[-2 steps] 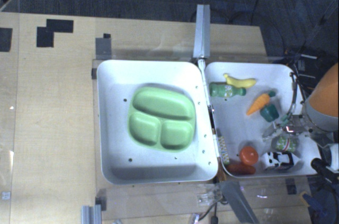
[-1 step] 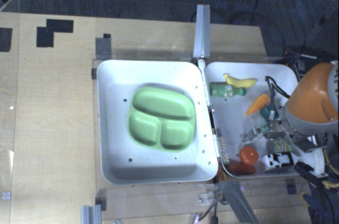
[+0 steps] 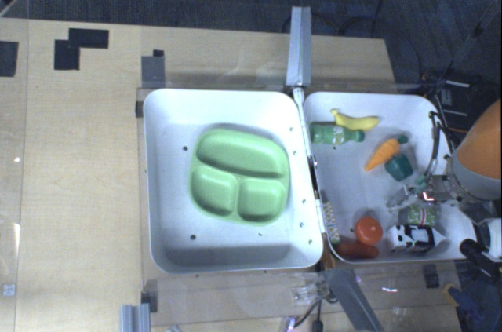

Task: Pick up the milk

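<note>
Even, soft light from overhead leaves the table [image 3: 78,189] pale and washed out and the white left bin [image 3: 165,166] bright, with faint shadows under its green divided tray [image 3: 239,175], while the whole picture is slightly soft and grainy.

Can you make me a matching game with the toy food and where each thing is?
Things:
1. banana
2. green plate
3. carrot
4. tomato

Places:
A. in the left bin, in its middle
B. at the far edge of the right bin, just behind the green bottle
C. near the front edge of the right bin, left of the milk
D. in the middle of the right bin, beside a dark green block

Pairs: 1-B, 2-A, 3-D, 4-C
</note>
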